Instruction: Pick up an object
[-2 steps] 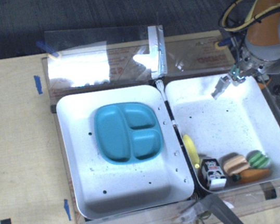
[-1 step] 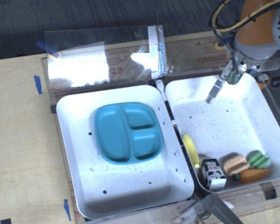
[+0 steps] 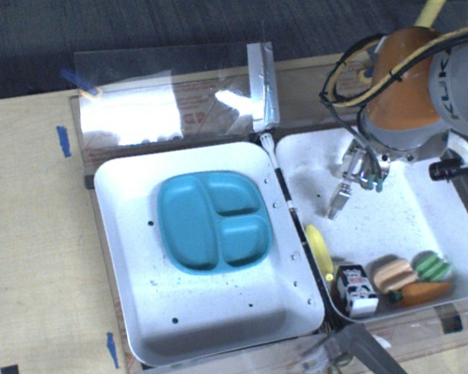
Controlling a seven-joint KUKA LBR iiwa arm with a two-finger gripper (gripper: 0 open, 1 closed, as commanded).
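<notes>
So on the left there's the left bin (image 3: 141,320) with a teal divided plate (image 3: 214,219) sitting flat in the middle of it, three compartments, nothing in them as far as I can see. Right along the divider between the two bins, just inside the right bin (image 3: 450,218), a yellow banana-looking thing (image 3: 319,250) lies lengthwise against the wall.

Below that, along the near edge of the right bin, there's a little cluster: a small black and white box-like item (image 3: 356,288), then a tan bun or bread toy (image 3: 392,272), an orange carrot-like piece (image 3: 424,291) and a green striped round thing (image 3: 432,266), all pretty much touching each other.

The arm (image 3: 416,82) comes in from the upper right, orange band showing, wrist bent down and to the left over the upper part of the right bin. The gripper (image 3: 340,203) hangs above bare bin floor, well apart from the cluster. Fingers look pinched together with nothing between them.
</notes>
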